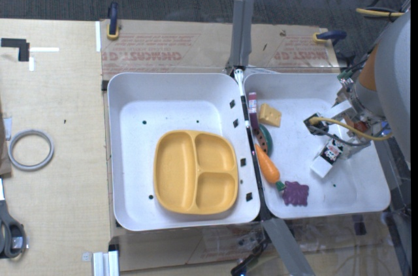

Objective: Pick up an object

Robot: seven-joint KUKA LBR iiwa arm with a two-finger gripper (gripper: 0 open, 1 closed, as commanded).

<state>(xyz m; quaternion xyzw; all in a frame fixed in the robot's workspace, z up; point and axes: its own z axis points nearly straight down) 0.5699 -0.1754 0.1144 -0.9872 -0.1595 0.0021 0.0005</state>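
Over the right bin [366, 198], my gripper [324, 162] hangs low near that bin's right-centre floor, wrist cables and a yellow wire looped just above it. A small white block with a dark label [328, 157] sits right at the tip. Can't tell from this angle whether I'm pinching it or just touching it, so no claim of a hold. Finger state: cannot tell, the wrist hardware hides the gap.

Other candidates in the right bin, all along its left side:
- yellow cheese wedge [270, 115], near the upper left, lying flat
- orange carrot [266, 165], lying along the divider wall, pointing down-right
- dark green round piece [264, 138], partly under the carrot's top end
- purple grape bunch [295, 193], just below the carrot's tip, near the front wall
- thin dark-red stick-like item [252, 106], upright against the divider; can't identify it

All of these are well apart from my gripper.

Left bin [124, 138] holds a yellow three-compartment plate [194, 171], sitting flat, toward the bin's front.

On the bench left of the bins: a grey tape ring [30, 149], and scissors [12, 239] at the lower left edge.
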